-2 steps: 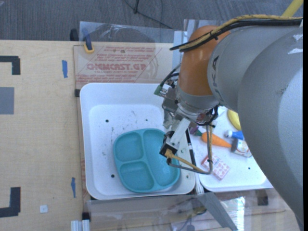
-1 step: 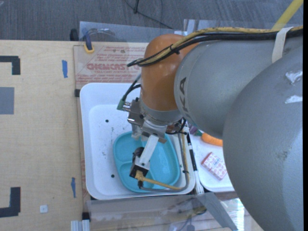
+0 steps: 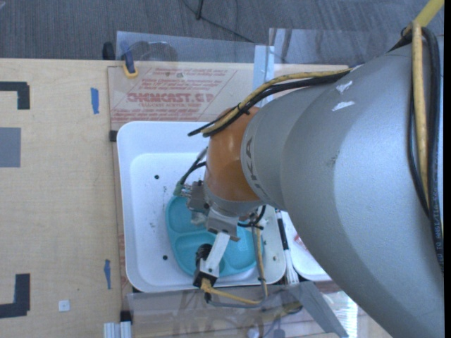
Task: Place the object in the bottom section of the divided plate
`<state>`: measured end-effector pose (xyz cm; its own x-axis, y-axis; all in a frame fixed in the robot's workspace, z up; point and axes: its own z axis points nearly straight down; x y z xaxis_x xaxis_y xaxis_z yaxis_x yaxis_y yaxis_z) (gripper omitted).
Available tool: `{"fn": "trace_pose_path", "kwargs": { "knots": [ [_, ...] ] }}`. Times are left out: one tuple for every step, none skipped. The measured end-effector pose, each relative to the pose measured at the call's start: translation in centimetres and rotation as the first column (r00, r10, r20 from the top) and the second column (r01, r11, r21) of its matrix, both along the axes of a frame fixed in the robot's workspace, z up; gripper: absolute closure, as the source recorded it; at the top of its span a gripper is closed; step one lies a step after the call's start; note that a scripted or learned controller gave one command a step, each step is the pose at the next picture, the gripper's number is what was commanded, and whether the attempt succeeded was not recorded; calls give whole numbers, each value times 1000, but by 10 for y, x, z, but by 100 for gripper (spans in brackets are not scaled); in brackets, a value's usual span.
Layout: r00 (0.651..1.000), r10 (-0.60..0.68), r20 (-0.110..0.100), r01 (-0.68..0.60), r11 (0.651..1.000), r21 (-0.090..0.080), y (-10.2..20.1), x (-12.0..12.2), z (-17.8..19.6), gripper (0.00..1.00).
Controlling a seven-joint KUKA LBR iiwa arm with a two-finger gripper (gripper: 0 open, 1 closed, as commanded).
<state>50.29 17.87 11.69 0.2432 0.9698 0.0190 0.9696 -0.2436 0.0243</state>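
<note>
Where grey arm (image 3: 352, 153) dips into white bin (image 3: 130, 189), tool (image 3: 217, 225) hangs low, teal divided plate (image 3: 177, 225) just beneath it; tool spread or pressed together: cannot tell.

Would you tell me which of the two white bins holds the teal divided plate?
The bin on the view's left; the teal divided plate lies near its lower edge.
</note>
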Motion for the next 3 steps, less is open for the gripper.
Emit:
{"fn": "trace_pose_path", "kwargs": {
  "knots": [
    [992,123,-28,-124,992,-13,-56,-24,52,100],
    [984,178,-30,-179,984,-12,-173,-24,67,100],
    [999,-21,-28,21,1000,-14,-219,-17,285,100]
  ]
}}
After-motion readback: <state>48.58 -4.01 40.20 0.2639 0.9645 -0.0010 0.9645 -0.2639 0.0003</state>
